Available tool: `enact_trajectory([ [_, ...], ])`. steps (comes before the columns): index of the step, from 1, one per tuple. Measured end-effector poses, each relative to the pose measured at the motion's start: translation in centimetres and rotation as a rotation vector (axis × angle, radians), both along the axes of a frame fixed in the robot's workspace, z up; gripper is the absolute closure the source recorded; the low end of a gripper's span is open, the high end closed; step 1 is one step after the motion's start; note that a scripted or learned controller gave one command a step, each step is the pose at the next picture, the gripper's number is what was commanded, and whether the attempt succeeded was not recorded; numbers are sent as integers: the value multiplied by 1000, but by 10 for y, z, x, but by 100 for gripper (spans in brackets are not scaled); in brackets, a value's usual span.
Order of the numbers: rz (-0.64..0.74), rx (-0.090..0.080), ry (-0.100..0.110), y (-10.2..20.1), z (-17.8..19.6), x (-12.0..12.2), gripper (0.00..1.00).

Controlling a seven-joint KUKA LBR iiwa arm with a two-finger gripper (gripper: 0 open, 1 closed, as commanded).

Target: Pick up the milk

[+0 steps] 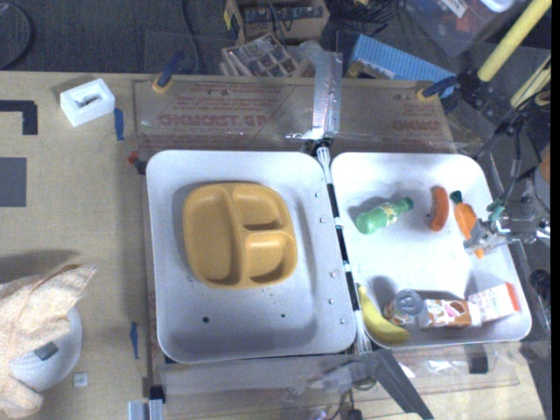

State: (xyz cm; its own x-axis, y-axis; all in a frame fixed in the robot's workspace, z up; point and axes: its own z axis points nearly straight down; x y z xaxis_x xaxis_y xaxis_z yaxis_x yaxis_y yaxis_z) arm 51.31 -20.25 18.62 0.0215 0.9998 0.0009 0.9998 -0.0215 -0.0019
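The pincer (pixel 492 234) hangs at the right bin's (pixel 411 171) right edge; its state cannot be told. The milk (pixel 493 303) lies in that bin's near right corner, touching a juice box (pixel 444 311) and can (pixel 407 304) beside a banana (pixel 378 320).

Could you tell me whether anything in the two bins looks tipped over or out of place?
The milk carton lies on its side along the right bin's front edge, beside a tipped can. The green bottle is also lying down.
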Motion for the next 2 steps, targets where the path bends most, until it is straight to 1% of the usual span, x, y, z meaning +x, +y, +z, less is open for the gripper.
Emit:
enact_trajectory([
  [1, -188, -4, -5, -21, 6, 26, 100],
  [2, -222, -1, 0, -4, -8, -17, 100],
])
